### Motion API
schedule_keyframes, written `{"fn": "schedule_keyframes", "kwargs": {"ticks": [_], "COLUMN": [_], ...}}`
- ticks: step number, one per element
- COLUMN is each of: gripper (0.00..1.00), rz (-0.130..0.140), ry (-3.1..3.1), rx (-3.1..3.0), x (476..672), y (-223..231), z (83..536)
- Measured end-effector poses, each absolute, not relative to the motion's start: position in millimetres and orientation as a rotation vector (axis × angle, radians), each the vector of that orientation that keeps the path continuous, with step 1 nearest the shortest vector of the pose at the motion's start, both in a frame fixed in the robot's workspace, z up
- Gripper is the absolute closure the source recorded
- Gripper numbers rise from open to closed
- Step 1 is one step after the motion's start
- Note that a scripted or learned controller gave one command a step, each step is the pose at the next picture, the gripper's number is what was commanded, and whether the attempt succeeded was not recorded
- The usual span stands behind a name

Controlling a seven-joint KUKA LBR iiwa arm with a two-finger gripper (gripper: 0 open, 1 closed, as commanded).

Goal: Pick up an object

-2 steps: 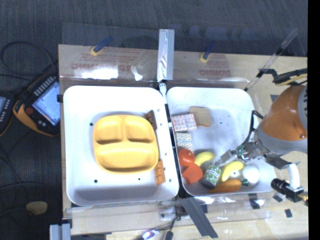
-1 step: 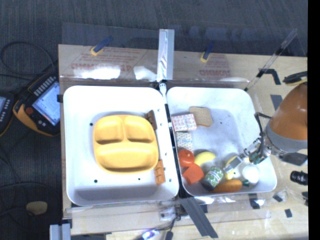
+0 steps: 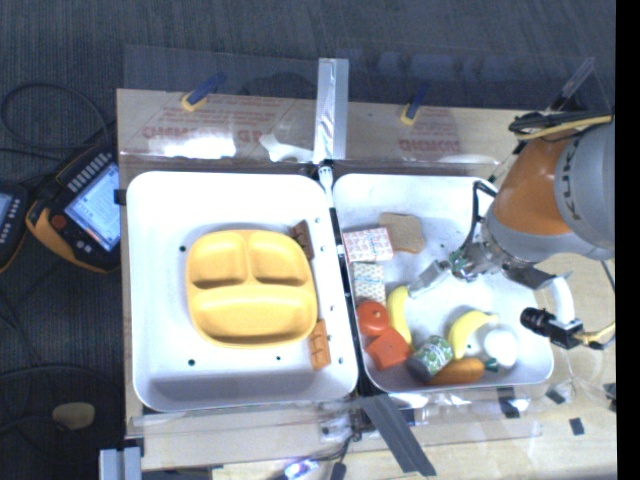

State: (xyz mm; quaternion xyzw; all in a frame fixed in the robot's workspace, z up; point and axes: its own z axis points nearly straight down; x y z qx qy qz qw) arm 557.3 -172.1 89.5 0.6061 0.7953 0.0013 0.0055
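Spanning the bench are two white bins side by side: the left bin point(image 3: 150, 368) and the right bin point(image 3: 445, 193). The single grey arm point(image 3: 560, 203), with its orange band, enters from three o'clock and bends down over the right bin. One yellow sectioned tray point(image 3: 250, 286) lies in the middle of the left bin, with one small brown piece point(image 3: 301, 236) touching its one o'clock corner and one orange block point(image 3: 319, 345) at its five o'clock corner. The gripper point(image 3: 428, 278) hangs near the centre of the right bin, pointing toward eight o'clock; whether its fingers are parted or closed cannot be told, and nothing is seen between them. The objects to pick crowd the right bin: one tan slice point(image 3: 403, 232) at eleven o'clock, two patterned boxes point(image 3: 367, 244) stacked along the left wall, one banana point(image 3: 399, 311) just below the gripper, one tomato point(image 3: 372, 318) beside it, one red block point(image 3: 388, 349) under that. Along six o'clock sit one green speckled item point(image 3: 432, 355), one orange carrot-like piece point(image 3: 461, 371), one yellow fruit point(image 3: 466, 330) and one white ball point(image 3: 499, 347).
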Motion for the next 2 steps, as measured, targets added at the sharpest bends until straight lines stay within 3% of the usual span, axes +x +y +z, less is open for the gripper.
{"fn": "schedule_keyframes", "kwargs": {"ticks": [1,2], "gripper": [0.00,0.00], "rz": [-0.006,0.001], "ry": [2.564,2.695], "rx": [1.786,1.594], "x": [578.2,595.7], "y": [-122,-134], "z": [90,89]}}
